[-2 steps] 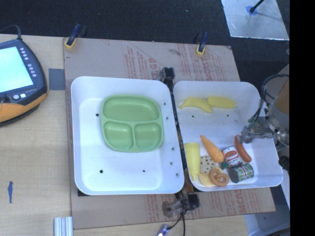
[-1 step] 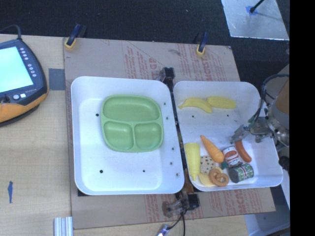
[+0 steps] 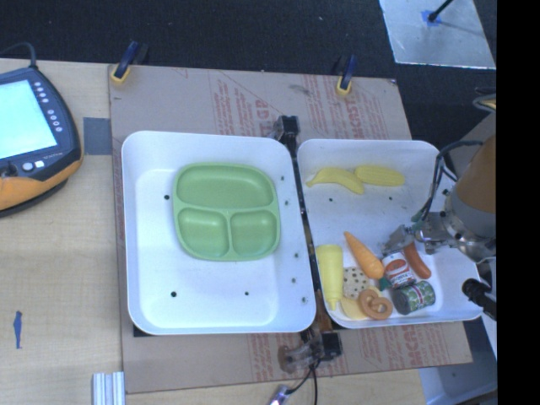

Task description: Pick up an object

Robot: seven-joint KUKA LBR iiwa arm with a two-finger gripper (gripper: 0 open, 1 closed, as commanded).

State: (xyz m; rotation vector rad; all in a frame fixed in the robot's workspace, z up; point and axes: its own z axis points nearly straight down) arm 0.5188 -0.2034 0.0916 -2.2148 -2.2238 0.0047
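Bench: pale wood under a brown cardboard sheet (image 3: 253, 99), clamped at the far edge by two blue-and-yellow clips; dark floor beyond.
Far left: a teach pendant (image 3: 29, 137) with a lit screen and orange rim, lying on the wood.
Left bin (image 3: 143, 294): white, shallow, carrying a green divided plate (image 3: 226, 211) toward its far half.
Right bin (image 3: 380, 148): white, touching the left bin along the middle seam.
Far part of right bin: a yellow banana (image 3: 335, 179) and, just beside it to the right, a second yellow piece (image 3: 380, 175).
Near part of right bin: a heap of toy food, namely a carrot (image 3: 363, 256), a corn cob (image 3: 329, 274), a pretzel (image 3: 374, 304), a red-labelled can (image 3: 396, 269), a sausage (image 3: 417, 261) and a dark can (image 3: 413, 296), all touching or nearly so.
Arm: grey, entering from the right, wrist over the right edge of the right bin.
Gripper (image 3: 412, 236): low over the heap, just far of the red-labelled can and the sausage; fingertips too small and cluttered to read, so opening cannot be told, and nothing plainly seen between them.
Progress: approach apparently made, no object lifted; every item resting in the bin.
Left to do: closing on one piece, likely the sausage or the red-labelled can, then raising it clear.
Risk: tight packing, so neighbours likely to be nudged.
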